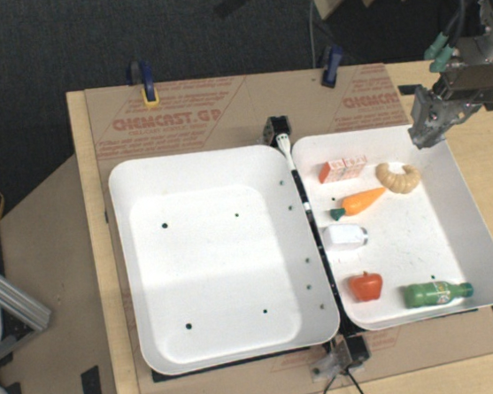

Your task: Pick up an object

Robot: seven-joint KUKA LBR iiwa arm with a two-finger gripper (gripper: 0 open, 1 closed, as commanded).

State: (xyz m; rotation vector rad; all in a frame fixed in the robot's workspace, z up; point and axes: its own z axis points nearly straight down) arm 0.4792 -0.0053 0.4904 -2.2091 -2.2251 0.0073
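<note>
Croissant (399, 177), ridged, seemingly plastic, beside tapered carrot (360, 203)

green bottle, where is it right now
The green bottle lies on its side in the right bin, at the near right corner, just right of the red tomato-like piece.

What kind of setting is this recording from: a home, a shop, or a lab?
Most likely a robotics lab test bench: two white bins sit on a clamped board, toy food such as a carrot and croissant lies in the right bin, and a gripper hangs over it.
</note>
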